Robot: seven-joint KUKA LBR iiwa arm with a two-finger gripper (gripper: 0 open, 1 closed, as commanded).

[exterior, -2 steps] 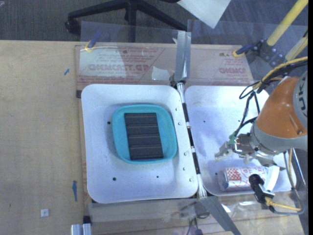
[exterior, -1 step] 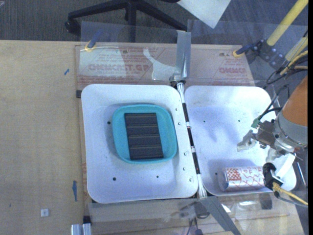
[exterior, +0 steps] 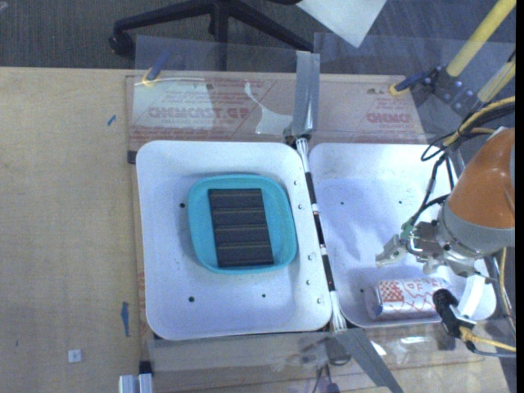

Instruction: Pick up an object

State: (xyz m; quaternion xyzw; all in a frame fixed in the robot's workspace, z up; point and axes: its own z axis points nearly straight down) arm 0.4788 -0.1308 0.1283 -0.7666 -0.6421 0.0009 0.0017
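Currently the gripper is hovering beside the packet at the right bin's front edge; jaw state unclear. It should centre overhead before descending.

Tray sits mid left bin w/ ridged block on it; box at right bin near edge.

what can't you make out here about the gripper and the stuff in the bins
- Gripper, camera view: small and partly covered by the arm's wrist; open or shut cannot be told.
- Red-and-white patterned object in the right bin: print too small to read; its right end is masked by cables.
- Dark ribbed block on the teal tray in the left bin: what it is cannot be told.
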